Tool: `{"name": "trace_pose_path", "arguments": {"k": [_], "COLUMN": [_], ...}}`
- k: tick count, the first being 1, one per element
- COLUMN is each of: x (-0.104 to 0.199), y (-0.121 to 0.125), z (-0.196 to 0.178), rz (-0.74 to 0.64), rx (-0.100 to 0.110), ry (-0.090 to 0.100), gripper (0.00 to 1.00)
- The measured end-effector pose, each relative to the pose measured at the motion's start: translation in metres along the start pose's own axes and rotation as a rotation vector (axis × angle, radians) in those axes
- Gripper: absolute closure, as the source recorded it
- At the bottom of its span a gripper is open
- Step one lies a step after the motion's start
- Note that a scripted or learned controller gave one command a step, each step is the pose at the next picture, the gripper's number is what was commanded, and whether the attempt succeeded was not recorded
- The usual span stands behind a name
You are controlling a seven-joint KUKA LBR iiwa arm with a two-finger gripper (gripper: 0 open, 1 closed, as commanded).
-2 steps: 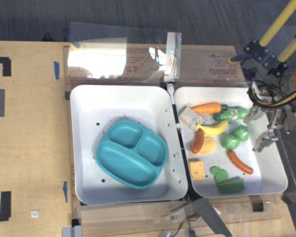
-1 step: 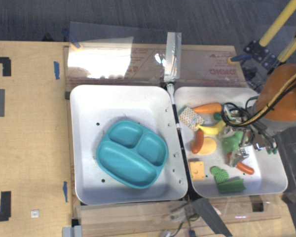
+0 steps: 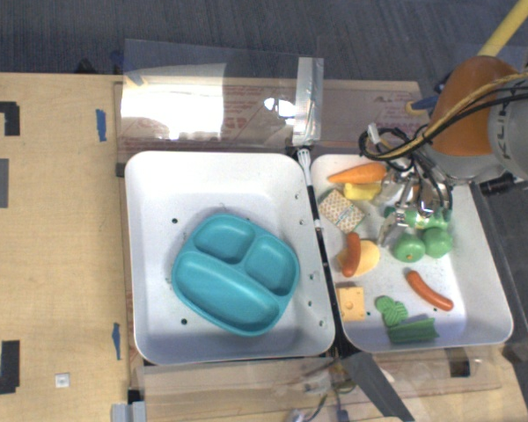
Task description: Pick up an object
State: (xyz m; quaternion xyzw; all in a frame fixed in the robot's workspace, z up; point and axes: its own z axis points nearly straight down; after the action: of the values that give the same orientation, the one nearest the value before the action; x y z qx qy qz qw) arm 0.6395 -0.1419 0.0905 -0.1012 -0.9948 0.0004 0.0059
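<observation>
Your gripper (image 3: 411, 211) hangs low in the right bin (image 3: 488, 310), finger state impossible to tell, with the green toy fruits (image 3: 422, 243) just near of it and the teal tray (image 3: 236, 273) well left.

A dark grey carpeted floor (image 3: 246, 7) is seen across the top of the view, from nine o'clock round to two o'clock. A light wooden bench top (image 3: 48, 236) is spread over the left side, at nine o'clock, and black angular markings (image 3: 4, 117) are set into it near the left edge. Strips of blue tape (image 3: 100, 124) are stuck along the panel's right border. At twelve o'clock a clear plastic sheet (image 3: 211, 104) is laid over brown cardboard (image 3: 370, 104), and a bright glare is thrown back from it. Bare wooden framing (image 3: 246, 381) is visible at six o'clock.
</observation>
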Motion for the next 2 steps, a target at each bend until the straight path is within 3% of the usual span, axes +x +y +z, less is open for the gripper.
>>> {"name": "trace_pose_path", "arguments": {"k": [1, 2], "x": [0.057, 0.008], "y": [0.009, -0.022], "z": [0.001, 0.002], "rz": [-0.057, -0.102], "rx": [-0.002, -0.001], "ry": [-0.023, -0.022], "gripper": [0.00, 0.00]}}
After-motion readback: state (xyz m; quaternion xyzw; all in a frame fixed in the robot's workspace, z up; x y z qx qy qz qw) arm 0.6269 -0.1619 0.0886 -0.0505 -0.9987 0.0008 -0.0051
